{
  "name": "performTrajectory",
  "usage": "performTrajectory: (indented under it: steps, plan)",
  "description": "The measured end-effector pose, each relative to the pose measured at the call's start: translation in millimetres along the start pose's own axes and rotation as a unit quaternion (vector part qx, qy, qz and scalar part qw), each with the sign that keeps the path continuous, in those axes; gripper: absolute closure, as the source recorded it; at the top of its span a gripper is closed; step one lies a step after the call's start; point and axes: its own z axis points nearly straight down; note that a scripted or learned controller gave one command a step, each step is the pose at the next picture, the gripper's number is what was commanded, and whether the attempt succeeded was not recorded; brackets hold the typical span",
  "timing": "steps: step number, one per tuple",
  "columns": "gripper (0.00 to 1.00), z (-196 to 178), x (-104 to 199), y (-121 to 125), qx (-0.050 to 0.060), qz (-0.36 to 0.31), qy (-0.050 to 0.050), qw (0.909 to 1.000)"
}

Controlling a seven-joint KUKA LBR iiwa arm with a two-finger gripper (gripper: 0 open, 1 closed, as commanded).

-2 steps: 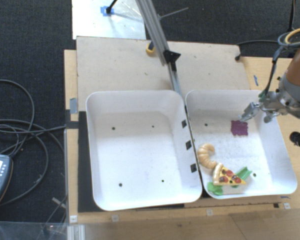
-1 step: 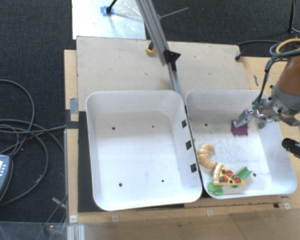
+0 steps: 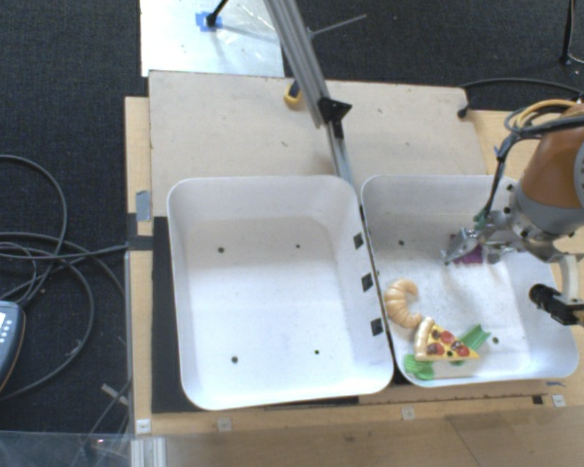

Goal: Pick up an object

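Observation:
My gripper [image 3: 464, 248] is low inside the right bin [image 3: 565, 358], near the bin's middle, with the arm reaching in from the right. A small purple object [image 3: 475, 257] lies right at the gripper's tip, partly hidden by it. I cannot tell whether the gripper is touching it. A tan croissant-shaped toy [image 3: 402, 301] lies near the bin's left wall. A toy pizza slice [image 3: 445, 344] lies by the front wall on top of a green leafy piece [image 3: 477, 337].
The left bin [image 3: 190, 212] stands beside the right one, split from it by a shared wall with black marks. A grey slanted pole [image 3: 307, 56] crosses above the bench at the back. Cables and a tablet lie on the floor at left.

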Motion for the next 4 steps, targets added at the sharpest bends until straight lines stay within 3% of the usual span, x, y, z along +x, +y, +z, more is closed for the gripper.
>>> performTrajectory:
  steps: [1,3,4]
  plan:
    - [1.00,-14,-1,2,-0.004,0.000,-0.001,1.0000]
    - [1.00,-126,-12,7,-0.006,-0.002,-0.002,1.0000]
    - [1.00,-139,43,17,-0.004,-0.005,0.000,1.0000]
